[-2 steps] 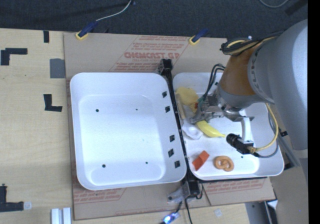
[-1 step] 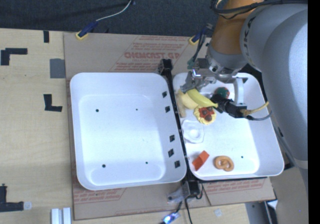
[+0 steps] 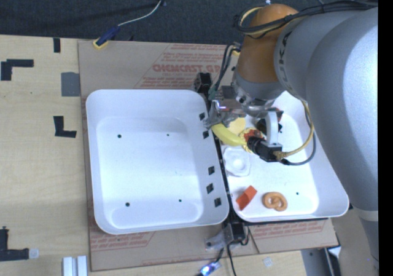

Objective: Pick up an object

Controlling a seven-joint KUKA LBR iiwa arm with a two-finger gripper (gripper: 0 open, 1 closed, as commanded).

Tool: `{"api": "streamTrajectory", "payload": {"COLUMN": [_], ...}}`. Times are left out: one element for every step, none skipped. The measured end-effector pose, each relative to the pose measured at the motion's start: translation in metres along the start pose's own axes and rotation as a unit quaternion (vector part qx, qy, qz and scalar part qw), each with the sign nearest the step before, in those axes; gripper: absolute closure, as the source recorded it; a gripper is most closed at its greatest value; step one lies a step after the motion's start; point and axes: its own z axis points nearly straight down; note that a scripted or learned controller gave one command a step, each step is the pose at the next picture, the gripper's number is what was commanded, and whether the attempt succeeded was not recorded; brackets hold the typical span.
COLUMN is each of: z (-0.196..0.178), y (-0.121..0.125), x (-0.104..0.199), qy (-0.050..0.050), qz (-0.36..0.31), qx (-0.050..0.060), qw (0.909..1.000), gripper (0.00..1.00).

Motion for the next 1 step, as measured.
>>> {"api": "streamTrajectory", "payload": {"z": [-0.0001], "y": [0.0266], "x": [0.0002], "qy": [-0.001], "qz": [0.001], "qx": [-0.002], "qw": [1.0000], "gripper": [1.00]}}
